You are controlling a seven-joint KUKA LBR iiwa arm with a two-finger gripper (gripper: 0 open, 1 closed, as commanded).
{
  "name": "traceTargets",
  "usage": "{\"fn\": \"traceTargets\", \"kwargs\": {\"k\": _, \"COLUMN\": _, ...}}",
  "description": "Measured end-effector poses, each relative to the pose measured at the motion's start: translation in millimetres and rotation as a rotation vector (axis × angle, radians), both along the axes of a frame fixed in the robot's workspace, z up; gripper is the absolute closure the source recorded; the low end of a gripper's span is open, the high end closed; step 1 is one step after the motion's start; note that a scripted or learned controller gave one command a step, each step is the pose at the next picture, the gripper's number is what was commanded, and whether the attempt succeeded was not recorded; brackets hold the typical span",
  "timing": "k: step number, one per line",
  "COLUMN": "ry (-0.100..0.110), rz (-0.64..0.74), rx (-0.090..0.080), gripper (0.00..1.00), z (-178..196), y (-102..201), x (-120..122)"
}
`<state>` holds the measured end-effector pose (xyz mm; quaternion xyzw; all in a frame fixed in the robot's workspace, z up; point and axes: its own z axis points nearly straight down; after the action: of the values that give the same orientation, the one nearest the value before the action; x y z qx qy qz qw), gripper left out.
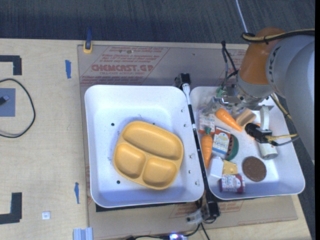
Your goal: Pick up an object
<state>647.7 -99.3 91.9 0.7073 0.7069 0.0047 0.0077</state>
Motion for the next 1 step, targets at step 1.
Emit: {"fn": "traceTargets", "kwargs": {"k": 1, "ry": -0.004, "rz": 0.002, "rx": 0.002, "gripper": 1.0, "z": 11.0, "y": 1.9, "x": 1.3}}
